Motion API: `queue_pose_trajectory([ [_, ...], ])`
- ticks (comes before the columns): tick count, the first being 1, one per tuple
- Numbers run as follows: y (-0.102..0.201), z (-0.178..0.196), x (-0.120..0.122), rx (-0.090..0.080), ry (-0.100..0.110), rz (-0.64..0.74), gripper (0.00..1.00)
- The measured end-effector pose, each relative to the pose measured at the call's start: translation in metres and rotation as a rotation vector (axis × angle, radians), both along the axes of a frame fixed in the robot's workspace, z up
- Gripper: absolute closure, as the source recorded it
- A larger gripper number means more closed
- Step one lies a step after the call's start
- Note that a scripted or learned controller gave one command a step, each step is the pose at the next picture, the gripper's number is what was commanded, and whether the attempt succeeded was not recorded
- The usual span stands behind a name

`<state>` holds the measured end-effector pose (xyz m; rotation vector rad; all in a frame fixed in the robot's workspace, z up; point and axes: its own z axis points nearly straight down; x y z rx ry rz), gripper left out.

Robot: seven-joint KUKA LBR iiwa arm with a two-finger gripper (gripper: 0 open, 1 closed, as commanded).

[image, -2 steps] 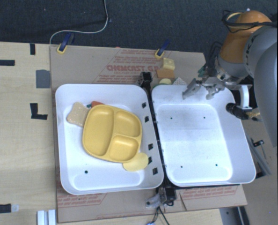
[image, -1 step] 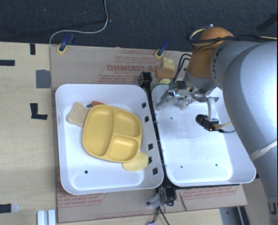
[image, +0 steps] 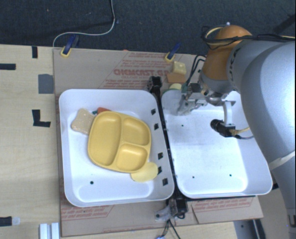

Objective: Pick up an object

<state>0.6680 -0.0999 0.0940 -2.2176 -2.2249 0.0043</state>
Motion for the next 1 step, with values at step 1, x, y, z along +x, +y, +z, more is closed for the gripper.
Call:
queue_pose_trajectory([
  [1,0.0,-0.0005,-0.0001,0.0,0.0,0.0,0.0],
])
